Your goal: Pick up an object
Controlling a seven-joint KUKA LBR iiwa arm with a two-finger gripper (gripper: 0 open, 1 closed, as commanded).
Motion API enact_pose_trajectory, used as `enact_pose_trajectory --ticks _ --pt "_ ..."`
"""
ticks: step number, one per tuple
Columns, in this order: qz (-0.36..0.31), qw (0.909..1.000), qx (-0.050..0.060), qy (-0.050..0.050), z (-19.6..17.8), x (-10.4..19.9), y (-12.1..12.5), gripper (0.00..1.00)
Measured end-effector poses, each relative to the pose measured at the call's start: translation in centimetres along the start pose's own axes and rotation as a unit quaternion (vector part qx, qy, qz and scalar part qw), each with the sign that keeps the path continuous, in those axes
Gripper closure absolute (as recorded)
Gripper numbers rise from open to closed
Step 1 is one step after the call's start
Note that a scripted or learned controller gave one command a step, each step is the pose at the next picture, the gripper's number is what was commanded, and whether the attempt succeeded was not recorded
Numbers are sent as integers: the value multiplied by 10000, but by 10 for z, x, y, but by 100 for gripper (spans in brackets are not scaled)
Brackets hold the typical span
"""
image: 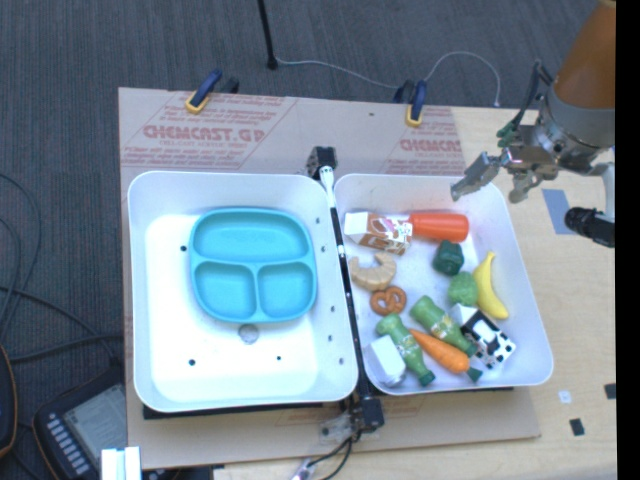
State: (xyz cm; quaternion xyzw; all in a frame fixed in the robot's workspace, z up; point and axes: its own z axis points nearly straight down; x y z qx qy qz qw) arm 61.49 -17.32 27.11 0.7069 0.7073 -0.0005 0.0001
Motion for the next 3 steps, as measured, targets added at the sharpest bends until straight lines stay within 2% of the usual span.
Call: enact_pose_trajectory --ticks 1,2,3 --pt "-3 10000 -6 0 167 -30 2 0" --pt "-4 10000 -4 2 158 -30 2 100" --pt "-6 10000 -7 5 74 20 -41 100"
